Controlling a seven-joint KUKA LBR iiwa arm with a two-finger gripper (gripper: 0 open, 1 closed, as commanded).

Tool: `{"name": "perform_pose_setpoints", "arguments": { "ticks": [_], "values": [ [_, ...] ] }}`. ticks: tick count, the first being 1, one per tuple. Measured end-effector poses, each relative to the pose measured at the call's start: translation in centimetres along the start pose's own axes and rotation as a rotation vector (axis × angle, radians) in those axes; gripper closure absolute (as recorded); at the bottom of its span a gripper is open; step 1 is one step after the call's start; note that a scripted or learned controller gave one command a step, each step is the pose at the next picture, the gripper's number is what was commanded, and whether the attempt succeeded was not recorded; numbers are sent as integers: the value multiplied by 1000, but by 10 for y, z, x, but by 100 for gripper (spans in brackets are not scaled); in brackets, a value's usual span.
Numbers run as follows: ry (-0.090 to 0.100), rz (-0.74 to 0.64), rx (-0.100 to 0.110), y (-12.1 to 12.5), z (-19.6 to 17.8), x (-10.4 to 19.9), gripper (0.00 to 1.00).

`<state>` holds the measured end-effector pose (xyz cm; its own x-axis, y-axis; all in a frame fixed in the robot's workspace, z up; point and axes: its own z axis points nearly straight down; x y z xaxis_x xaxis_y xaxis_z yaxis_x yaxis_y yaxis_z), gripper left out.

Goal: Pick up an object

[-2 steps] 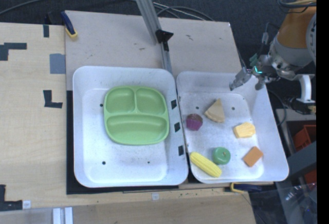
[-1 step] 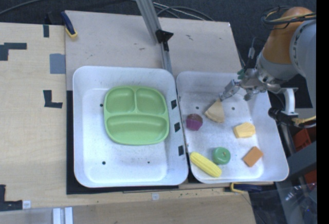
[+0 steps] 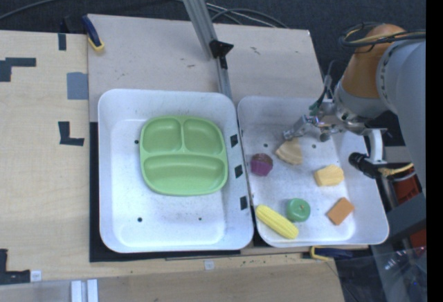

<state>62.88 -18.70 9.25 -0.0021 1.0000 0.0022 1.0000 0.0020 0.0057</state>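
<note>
Five items [image 3: 290, 152] in right bin [image 3: 360, 228] | green plate [image 3: 184, 155] in left bin [image 3: 114, 224]

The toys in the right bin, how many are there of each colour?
Yellow: 2, the corn and the yellow block
Tan: 1, the tan shell piece
Purple: 1, the purple piece
Green: 1, the green round piece
Orange: 1, the orange block
Total: 6

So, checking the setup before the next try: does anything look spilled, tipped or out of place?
Nothing stands out. The green tray lies flat in the left bin; the toy foods, like the corn, lie apart in the right bin.
</note>
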Motion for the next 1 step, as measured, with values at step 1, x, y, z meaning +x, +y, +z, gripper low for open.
{"name": "perform_pose_setpoints", "arguments": {
  "ticks": [1],
  "values": [
    [-6, -3, -8, 2, -15, -2, 100]
  ]
}}
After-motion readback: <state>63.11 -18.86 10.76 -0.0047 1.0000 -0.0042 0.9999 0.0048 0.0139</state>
